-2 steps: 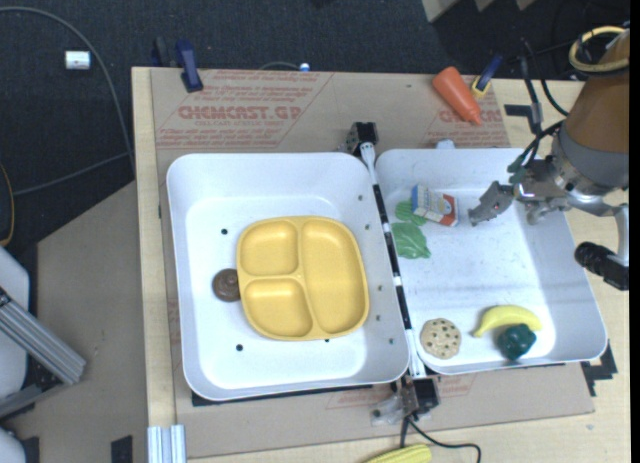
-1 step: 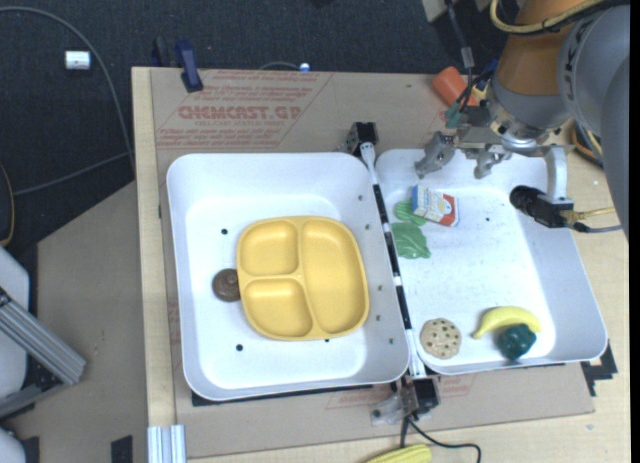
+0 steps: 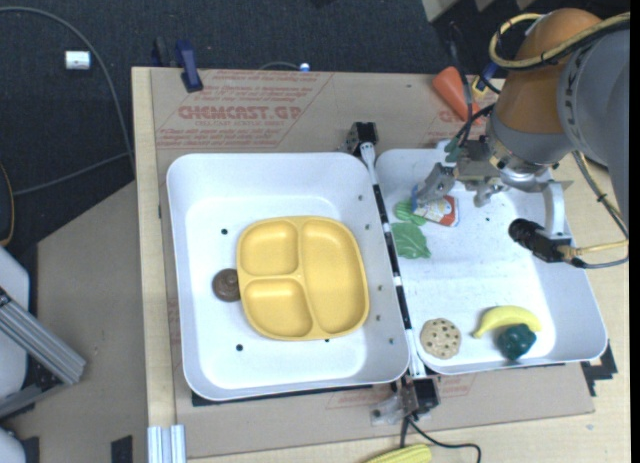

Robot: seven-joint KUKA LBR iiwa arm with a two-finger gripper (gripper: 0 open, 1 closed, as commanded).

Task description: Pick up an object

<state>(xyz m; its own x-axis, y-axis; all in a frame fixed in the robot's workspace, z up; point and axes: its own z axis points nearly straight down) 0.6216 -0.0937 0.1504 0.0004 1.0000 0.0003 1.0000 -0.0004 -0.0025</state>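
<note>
In the right bin (image 3: 560, 291) a small red and white packet (image 3: 443, 213) lies near the far left corner, with a green leafy piece (image 3: 409, 238) beside it against the left wall. My gripper (image 3: 436, 187) hangs right over the packet's far edge, and the grey arm with its orange band (image 3: 545, 51) comes in from the upper right. A round cookie (image 3: 439, 337), a yellow banana (image 3: 504, 319) and a teal lump (image 3: 517, 341) sit along the near side of this bin.
The left bin (image 3: 200, 251) holds a yellow divided plate (image 3: 300, 278) with a brown disc (image 3: 226, 285) at its left edge. A black divider strip (image 3: 385, 241) runs between the bins. An orange object (image 3: 452, 91) lies on the bench behind the right bin.
</note>
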